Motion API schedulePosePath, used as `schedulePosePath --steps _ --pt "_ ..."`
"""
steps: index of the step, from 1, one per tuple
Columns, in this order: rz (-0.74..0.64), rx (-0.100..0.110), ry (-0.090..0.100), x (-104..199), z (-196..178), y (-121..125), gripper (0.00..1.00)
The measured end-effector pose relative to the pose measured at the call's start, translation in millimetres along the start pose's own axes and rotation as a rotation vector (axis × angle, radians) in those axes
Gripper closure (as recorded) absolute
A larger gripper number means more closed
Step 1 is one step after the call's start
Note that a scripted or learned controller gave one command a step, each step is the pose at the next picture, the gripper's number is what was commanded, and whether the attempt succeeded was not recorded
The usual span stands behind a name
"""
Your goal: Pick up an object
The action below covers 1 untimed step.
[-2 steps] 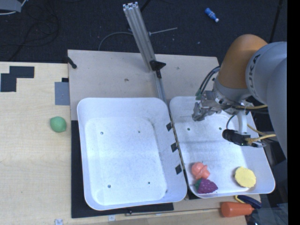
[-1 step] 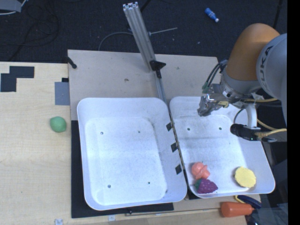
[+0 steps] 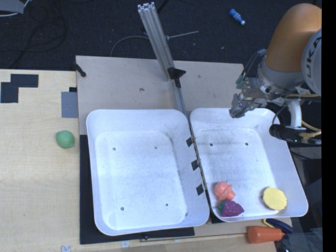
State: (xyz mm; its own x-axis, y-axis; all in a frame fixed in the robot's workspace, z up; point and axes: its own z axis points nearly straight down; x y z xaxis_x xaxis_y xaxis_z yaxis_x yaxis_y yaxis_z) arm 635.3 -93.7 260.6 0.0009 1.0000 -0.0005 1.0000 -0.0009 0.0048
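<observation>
Three small toys lie at the near end of the right bin (image 3: 278, 156): an orange-pink one (image 3: 224, 190), a purple grape-like one (image 3: 231, 209) just below it, and a yellow round one (image 3: 274, 198) toward the near right corner. My gripper (image 3: 240, 109) hangs over the far edge of the right bin, well away from the toys. Nothing shows between its tips, and its opening is too small and dark to read.
The left bin (image 3: 100, 140) sits beside the right one. A green ball (image 3: 65, 139) rests on the wooden bench at the left. An orange carrot-like toy (image 3: 264, 234) lies outside the bins at the near right. A metal rail (image 3: 158, 35) slants up behind the bins.
</observation>
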Motion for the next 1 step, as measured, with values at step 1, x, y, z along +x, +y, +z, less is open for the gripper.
schedulePosePath --steps 1 --pt "-0.004 0.004 0.001 48.0 -4.3 -5.5 1.0"
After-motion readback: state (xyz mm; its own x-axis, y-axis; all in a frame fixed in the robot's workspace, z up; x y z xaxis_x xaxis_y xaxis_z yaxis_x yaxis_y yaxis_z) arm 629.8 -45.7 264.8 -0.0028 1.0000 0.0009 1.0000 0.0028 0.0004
